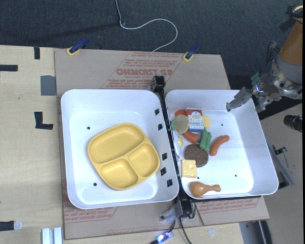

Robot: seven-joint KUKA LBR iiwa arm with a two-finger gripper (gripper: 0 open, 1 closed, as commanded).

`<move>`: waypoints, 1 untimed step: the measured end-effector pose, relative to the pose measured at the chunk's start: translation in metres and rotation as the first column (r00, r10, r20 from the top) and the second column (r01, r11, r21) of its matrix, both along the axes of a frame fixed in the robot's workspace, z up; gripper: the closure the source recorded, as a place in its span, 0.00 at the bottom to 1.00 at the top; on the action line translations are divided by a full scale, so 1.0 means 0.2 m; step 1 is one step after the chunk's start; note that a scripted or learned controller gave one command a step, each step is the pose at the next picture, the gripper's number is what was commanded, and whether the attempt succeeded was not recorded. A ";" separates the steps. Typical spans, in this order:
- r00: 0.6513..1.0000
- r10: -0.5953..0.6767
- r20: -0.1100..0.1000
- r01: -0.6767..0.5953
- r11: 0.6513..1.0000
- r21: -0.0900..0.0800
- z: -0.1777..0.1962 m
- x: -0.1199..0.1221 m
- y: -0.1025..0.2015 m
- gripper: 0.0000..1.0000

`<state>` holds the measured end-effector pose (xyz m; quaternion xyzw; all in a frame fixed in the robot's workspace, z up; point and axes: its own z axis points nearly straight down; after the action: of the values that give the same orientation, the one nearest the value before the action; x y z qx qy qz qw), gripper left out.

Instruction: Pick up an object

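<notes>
Camera view: gripper (240,99) hovers over right bin's (254,151) rim.

Red print runs across the far part of the cardboard sheet (142,72) under the two bins, upside down and mirrored from this angle. Its largest line sits just beyond the far edge of the left bin (71,136) and seems to read "CHEMCAST", with smaller red lines above it too blurred to make out. A small blue-and-white package (195,120) near the far left corner of the right bin (244,151) carries a label, but its lettering is too small to read.
</notes>
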<state>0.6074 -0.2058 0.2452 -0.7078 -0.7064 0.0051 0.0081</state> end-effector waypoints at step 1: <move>1.000 0.004 0.012 -0.004 1.000 -0.003 0.04 0.01 0.00 0.00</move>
<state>0.6095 -0.2051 0.2526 -0.7065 -0.7077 0.0020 0.0031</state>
